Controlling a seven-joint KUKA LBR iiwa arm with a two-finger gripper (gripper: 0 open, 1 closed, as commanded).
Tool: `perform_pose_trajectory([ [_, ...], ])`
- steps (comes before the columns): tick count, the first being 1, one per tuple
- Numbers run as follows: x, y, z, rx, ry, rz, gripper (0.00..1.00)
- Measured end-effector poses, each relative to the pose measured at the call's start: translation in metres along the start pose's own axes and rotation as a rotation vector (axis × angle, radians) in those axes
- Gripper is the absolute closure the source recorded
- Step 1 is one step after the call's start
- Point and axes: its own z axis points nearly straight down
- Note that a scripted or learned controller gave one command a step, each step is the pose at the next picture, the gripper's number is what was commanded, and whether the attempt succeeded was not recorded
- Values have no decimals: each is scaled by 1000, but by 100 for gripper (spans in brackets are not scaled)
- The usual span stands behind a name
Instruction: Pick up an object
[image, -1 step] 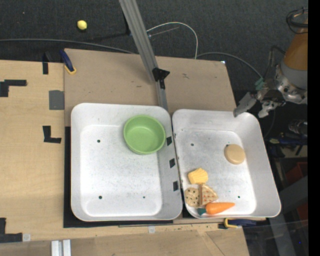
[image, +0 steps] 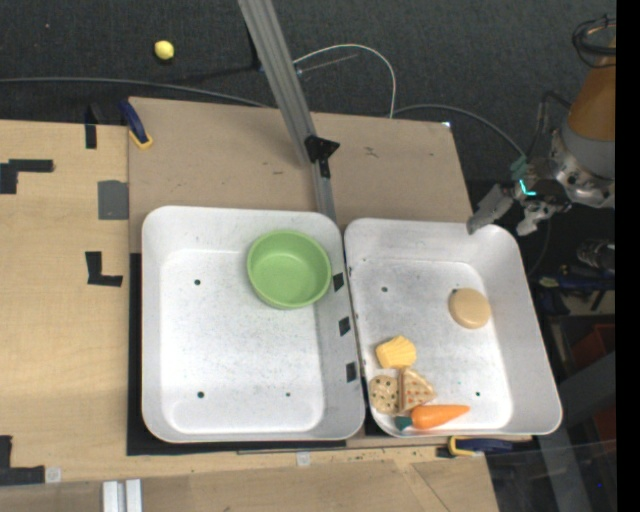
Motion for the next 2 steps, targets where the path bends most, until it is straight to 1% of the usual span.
perform_pose_trajectory([
  [2,-3,5,90,5,1,0,0],
])
